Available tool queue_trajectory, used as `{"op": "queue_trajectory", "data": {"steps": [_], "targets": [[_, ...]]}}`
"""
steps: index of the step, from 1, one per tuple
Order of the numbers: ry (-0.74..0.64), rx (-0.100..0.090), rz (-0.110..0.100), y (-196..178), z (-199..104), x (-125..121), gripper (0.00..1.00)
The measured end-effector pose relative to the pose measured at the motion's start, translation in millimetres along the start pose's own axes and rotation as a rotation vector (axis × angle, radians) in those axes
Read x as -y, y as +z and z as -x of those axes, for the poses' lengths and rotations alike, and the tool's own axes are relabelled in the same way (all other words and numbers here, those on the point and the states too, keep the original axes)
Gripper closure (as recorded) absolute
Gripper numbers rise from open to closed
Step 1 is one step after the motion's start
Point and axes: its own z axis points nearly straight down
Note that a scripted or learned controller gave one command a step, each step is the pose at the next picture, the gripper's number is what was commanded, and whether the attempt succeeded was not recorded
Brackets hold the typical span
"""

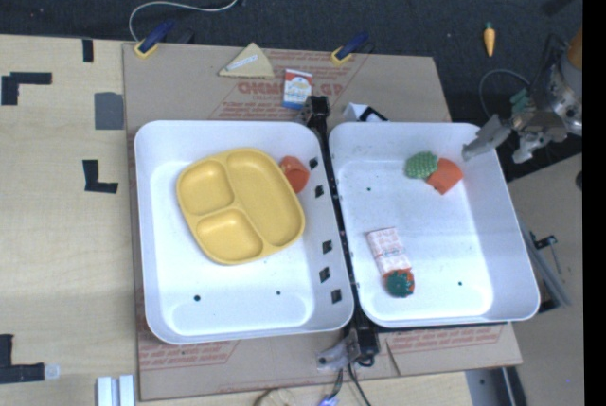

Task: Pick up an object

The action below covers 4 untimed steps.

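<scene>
The right bin point(473, 234) holds a green and orange toy point(432, 171) near its far right corner. A white and red packet point(385, 249) lies near its middle, and a small green and red ball point(400, 283) sits just in front of the packet. An orange object point(295, 173) rests in the left bin point(161, 234), against the far right edge of a yellow divided plate point(240, 204). My gripper point(504, 137) hangs over the far right rim of the right bin, just right of the green and orange toy, with nothing seen in it.
Between the bins runs a black hinge strip point(327, 205). Behind the bins on the cardboard are a small white and red box point(297, 90) and a triangular wedge point(249, 61). A cable point(502, 87) loops right of the bench near the arm.
</scene>
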Motion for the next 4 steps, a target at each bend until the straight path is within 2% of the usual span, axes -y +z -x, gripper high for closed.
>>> {"op": "queue_trajectory", "data": {"steps": [1, 2, 3, 4], "targets": [[-0.001, -0.002, -0.002, 106, -65, 39, 0.0], [-0.001, -0.003, -0.002, 181, -125, 91, 0.0], [-0.001, 0.0, 0.008, 183, -113, 102, 0.0], [0.0, 0.002, 0.004, 68, -60, 26, 0.0]]}}
